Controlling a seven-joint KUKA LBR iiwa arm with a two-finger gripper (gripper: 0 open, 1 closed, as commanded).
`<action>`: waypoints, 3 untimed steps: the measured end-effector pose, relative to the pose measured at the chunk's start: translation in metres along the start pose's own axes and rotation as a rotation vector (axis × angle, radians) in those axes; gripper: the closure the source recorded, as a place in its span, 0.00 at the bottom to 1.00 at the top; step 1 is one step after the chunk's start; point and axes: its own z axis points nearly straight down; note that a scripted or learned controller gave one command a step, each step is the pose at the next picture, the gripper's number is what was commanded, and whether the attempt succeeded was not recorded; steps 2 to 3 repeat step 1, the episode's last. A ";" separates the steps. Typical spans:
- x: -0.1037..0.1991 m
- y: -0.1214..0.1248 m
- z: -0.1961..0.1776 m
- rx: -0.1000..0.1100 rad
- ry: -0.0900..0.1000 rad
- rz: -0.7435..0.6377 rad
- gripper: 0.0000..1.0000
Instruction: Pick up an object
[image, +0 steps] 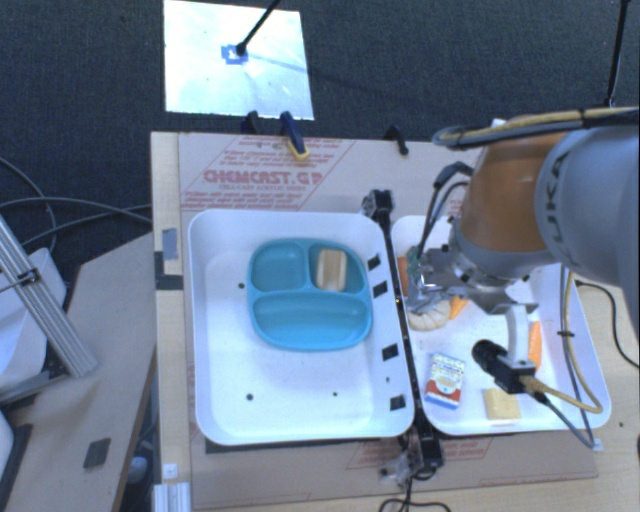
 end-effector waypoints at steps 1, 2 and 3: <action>0.002 -0.009 -0.019 -0.001 0.002 -0.003 1.00; 0.002 -0.009 -0.019 -0.001 0.002 -0.003 1.00; 0.002 -0.009 -0.019 -0.001 0.002 -0.003 1.00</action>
